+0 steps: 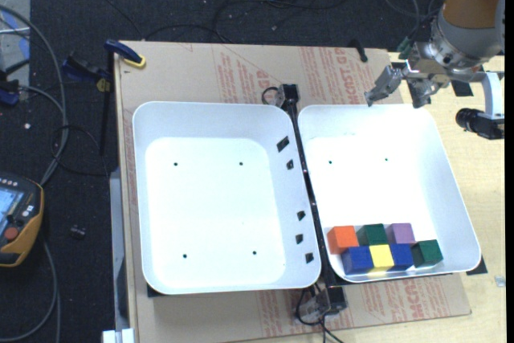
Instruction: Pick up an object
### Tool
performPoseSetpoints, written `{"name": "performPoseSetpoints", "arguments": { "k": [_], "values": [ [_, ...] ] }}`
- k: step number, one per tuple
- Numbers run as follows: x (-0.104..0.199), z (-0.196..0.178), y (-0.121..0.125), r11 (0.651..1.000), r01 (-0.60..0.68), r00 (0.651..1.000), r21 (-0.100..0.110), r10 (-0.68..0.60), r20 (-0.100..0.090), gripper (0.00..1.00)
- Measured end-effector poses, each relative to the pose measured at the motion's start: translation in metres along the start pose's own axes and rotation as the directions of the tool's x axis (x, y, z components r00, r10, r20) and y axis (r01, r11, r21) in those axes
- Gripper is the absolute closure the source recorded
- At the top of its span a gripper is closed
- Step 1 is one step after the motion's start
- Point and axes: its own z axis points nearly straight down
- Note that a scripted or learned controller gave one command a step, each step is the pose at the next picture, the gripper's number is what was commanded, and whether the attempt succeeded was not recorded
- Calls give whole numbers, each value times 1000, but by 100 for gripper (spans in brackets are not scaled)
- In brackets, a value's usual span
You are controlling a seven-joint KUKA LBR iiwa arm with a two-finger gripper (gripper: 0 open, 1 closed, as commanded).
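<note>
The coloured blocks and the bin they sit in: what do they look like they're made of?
The blocks look like painted wood or hard plastic: flat matte faces, crisp edges, solid orange, green, purple, blue and yellow colours; I can't tell which. The right bin looks like moulded white plastic: smooth, slightly glossy, with rounded corners and sloped walls.

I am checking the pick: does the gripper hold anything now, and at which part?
Nothing is held. The gripper is open above the right bin's far edge; the blocks lie apart at its near edge.

Open hand (399, 89) above right bin's (450, 165) far edge, coloured blocks (384, 247) at near edge.
</note>
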Motion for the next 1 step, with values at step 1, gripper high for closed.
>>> {"name": "performPoseSetpoints", "arguments": {
  "k": [1],
  "values": [
    [6, -20, 0, 1000, 1, 1000, -1, -1, 0, 0]
  ]
}}
